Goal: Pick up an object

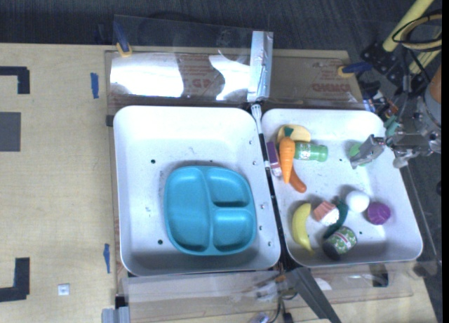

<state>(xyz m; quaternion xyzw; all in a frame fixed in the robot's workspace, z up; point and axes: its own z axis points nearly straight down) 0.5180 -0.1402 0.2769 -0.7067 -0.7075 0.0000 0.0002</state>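
My gripper (382, 154) hangs over the right side of the right bin (330, 119), open, with nothing between its fingers. To its left lie an orange carrot (289, 163), a yellow piece (295, 133) and a green bottle (311, 152). Nearer the front sit a white egg (358, 202), a purple piece (379, 213), a banana (301, 225), a green can (341, 240) and a small pink-and-white piece (324, 211). None of them touches the gripper.
The left bin (140, 174) holds a blue divided plate (209, 209). A clear plastic sheet (182, 69) stands behind the left bin. Cables and a yellow hose (414, 12) crowd the back right, beside the arm.
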